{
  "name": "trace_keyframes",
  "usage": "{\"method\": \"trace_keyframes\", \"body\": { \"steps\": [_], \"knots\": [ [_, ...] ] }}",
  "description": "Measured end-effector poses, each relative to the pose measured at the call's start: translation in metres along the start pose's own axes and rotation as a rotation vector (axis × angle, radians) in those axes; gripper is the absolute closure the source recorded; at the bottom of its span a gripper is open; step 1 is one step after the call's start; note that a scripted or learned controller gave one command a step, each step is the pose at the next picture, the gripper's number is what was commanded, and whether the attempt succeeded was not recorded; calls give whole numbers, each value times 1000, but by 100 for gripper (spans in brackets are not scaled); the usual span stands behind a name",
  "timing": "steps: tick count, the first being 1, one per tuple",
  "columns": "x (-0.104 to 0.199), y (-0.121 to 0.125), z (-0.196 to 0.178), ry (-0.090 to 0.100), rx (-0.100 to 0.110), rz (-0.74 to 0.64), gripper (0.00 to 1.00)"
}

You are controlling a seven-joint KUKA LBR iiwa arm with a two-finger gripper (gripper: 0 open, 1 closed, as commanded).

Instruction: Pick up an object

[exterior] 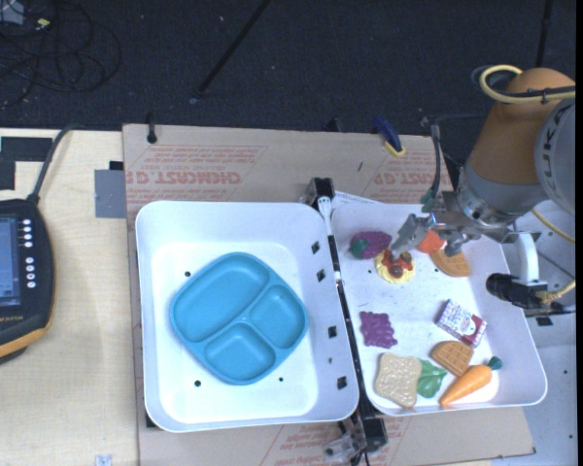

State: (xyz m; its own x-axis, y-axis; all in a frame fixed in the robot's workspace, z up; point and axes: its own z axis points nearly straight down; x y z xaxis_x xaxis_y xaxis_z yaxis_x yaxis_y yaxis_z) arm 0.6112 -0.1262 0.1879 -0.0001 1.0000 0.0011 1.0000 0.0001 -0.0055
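2 claw (404, 248) fingers (spread open) straddle a yellow toy (396, 269), gripping nothing.

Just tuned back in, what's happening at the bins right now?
The arm has reached into the right bin from the right, with its claw low over a small yellow and red toy near the bin's back. Nothing is visibly lifted. Other toy foods lie around it: purple grapes, a toast slice, a carrot and a small carton. The left bin holds a blue divided plate.
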Motion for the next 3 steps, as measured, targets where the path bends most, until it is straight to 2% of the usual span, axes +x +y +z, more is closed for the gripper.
{"method": "trace_keyframes", "body": {
  "steps": [1,2,3],
  "knots": [
    [21,33,103,-3,0,-2,0],
    [3,34,99,-1,-6,-1,0],
    [37,34,99,-4,-5,-2,0]
  ]
}}
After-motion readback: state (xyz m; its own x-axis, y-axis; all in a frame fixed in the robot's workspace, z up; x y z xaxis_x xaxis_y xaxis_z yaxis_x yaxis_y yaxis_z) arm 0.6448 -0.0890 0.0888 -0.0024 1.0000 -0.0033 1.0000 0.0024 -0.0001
